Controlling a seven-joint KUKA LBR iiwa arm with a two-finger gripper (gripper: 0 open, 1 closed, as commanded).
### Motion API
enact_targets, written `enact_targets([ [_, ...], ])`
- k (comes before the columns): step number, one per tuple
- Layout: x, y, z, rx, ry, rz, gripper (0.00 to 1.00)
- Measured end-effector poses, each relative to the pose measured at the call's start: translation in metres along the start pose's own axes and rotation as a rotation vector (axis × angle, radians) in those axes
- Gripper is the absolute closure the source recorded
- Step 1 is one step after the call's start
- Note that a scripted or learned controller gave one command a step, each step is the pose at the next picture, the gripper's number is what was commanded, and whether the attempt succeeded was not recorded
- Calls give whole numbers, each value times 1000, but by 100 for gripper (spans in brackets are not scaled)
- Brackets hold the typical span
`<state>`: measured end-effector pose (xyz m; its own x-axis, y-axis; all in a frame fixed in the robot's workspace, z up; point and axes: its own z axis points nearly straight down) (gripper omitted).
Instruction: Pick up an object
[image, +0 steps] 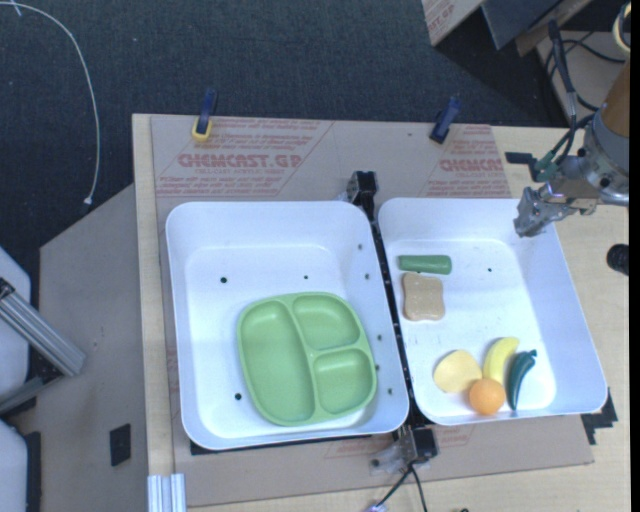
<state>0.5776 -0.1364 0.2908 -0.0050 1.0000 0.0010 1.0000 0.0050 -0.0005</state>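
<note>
We look down on two shallow white plastic bins side by side on a bench. In the left bin (200, 240) a pale green divided plate (305, 356) with three compartments lies toward the near edge. In the right bin (560, 300) a dark green cucumber-like stick (424, 264) lies by the left wall, with a tan bread-shaped slice (423, 297) just nearer. Toward the near edge we see a pale yellow rounded piece (456, 370), an orange ball (487, 396), a yellow banana (499, 358) and a dark green pepper (521, 374) clustered together. The metal gripper (530, 218) hangs over the right bin's far right corner.
</note>
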Motion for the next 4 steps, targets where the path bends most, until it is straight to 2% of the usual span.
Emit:
enact_targets([
  [1,46,4,22,3,1,0,100],
  [2,101,4,23,1,1,-1,100],
  [3,150,-5,35,3,1,0,100],
  [4,202,-4,62,5,1,0,100],
])
